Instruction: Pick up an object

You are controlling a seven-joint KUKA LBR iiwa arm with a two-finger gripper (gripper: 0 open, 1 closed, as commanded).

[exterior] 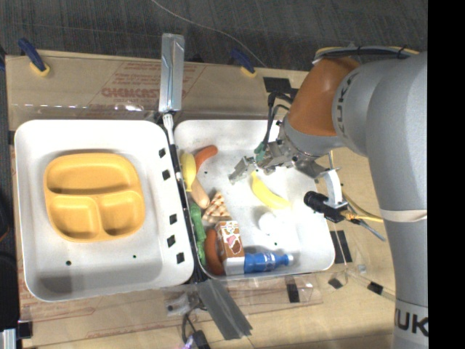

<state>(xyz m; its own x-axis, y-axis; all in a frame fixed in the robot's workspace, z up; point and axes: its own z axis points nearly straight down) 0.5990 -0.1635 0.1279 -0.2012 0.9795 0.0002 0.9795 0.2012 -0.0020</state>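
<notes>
A blue-capped bottle (259,261) lies at the right bin's (320,249) near wall on the tan surface (367,264). Mid-bin, a yellow banana (267,193) lies just below the fingers (247,167), whose spread I cannot tell. Left, an orange tray (93,195). Beyond, dark floor (87,9)

You see the gripper (245,167) low in the right bin (309,257), seemingly just beside a banana (267,193), while a yellow tray (93,195) fills the left bin (29,217).
</notes>
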